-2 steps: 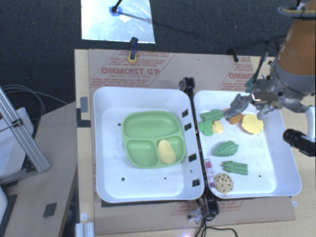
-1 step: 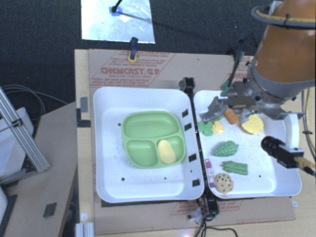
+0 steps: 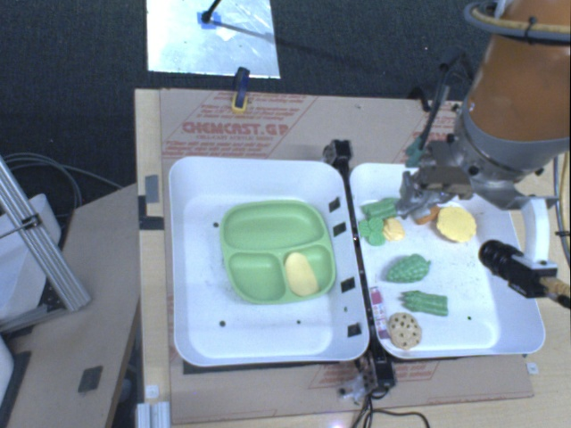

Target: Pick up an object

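Note:
My gripper (image 3: pixel 413 203) hangs low over the upper left part of the right bin (image 3: pixel 513 330). It is right beside a green pod-shaped toy (image 3: pixel 379 209) and a small orange piece (image 3: pixel 429 213). Just below it lie a small yellow chunk (image 3: pixel 393 229) and green round pieces (image 3: pixel 371 233). A yellow round slice (image 3: pixel 456 224) lies to its right. Lower in the bin are a bumpy green toy (image 3: pixel 408 268), a green bean-like toy (image 3: pixel 426 303) and a cookie (image 3: pixel 404 330). Nothing is visibly held.
The left bin (image 3: pixel 192 266) holds a green divided tray (image 3: pixel 268 228) with a yellow oval toy (image 3: pixel 302 273) in its lower right compartment. A black-clipped divider (image 3: pixel 350 239) runs between the bins. The arm's bulk (image 3: pixel 522 78) looms over the right bin's far corner.

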You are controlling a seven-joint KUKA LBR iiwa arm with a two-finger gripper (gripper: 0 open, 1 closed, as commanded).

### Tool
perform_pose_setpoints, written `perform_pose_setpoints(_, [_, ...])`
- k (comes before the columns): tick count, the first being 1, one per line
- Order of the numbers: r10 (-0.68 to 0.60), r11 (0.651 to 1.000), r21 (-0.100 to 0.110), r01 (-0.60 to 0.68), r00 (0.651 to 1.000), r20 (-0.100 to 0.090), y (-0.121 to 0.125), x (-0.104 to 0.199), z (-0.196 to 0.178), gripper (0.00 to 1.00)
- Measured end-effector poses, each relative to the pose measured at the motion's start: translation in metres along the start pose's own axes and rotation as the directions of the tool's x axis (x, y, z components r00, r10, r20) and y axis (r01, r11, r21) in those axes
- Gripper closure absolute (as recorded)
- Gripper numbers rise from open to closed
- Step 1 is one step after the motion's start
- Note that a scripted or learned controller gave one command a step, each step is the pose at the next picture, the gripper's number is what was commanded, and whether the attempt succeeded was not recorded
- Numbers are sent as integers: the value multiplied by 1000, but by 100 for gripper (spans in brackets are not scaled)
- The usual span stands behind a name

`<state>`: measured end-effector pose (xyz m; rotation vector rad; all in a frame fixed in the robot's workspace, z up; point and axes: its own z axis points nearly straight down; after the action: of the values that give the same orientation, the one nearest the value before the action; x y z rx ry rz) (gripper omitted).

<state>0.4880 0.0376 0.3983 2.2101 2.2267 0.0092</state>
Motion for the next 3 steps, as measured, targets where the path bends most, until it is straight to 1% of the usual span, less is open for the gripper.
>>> perform_pose_setpoints(1, [-5, 1000, 19, 5, 1000, 1, -2, 97, 126, 100])
perform_pose_setpoints(2, [14, 1000, 16, -14, 1000, 5, -4, 26, 219, 100])
perform_pose_setpoints(3, [7, 1000, 7, -7, 1000, 0, -3, 31, 214, 0])
